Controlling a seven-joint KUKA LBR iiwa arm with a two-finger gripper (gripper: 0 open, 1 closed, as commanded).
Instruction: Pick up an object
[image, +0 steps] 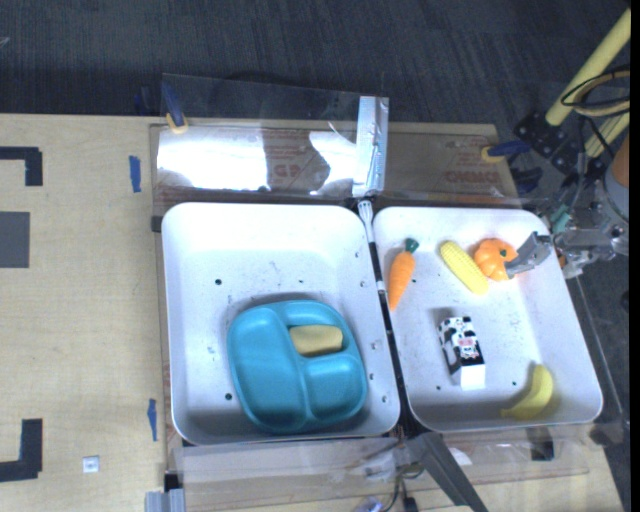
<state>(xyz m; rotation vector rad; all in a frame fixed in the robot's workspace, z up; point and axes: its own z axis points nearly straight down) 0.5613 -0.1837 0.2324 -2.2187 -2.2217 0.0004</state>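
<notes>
Camera view: gripper (532, 252) at the right bin's (585, 350) far edge, nothing lifted yet.
It sits beside the orange fruit (492, 257) (grip state impossible to tell); the grasp and lift remain.

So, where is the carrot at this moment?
In the camera view the carrot lies in the right bin, close to its left wall, near the far end, with the corn cob to its right.
</notes>
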